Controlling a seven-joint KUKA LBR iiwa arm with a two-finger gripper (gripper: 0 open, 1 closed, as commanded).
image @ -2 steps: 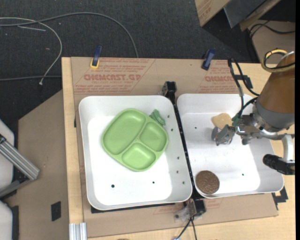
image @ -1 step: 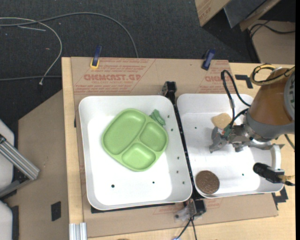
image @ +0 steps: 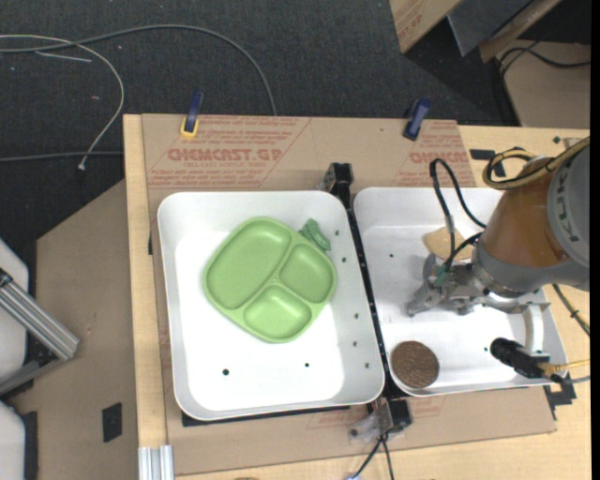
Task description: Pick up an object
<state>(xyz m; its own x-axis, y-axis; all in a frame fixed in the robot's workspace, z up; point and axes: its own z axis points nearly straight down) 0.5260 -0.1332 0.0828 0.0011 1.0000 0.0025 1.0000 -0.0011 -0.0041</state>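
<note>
A table (image: pixel 234 155) topped with printed cardboard carries two shallow white bins side by side, seen from above at a slant.

In the right bin (image: pixel 398 217), toward the table's near edge, a round brown disc (image: pixel 414 364) lies flat in the bin's near left corner. Behind it, over the middle of this bin, the gripper (image: pixel 427 295) reaches down from the grey and orange arm (image: pixel 530 234), which enters over the table's right edge. Whether the gripper is open or closed cannot be told, and nothing can be seen in its hold. Farther back lies a small tan piece (image: pixel 439 242).

The left bin (image: pixel 216 375) holds a pale green divided plate (image: pixel 270 278) at its middle, with a small darker green piece (image: pixel 316 235) touching the plate's far right rim.

Two blue clamps (image: pixel 193 111) grip the table's far edge. Beyond it, pale cables (image: pixel 112 75) trail across the dark carpet floor (image: pixel 309 56), and cardboard boxes (image: pixel 422 19) stand past the far right corner.
</note>
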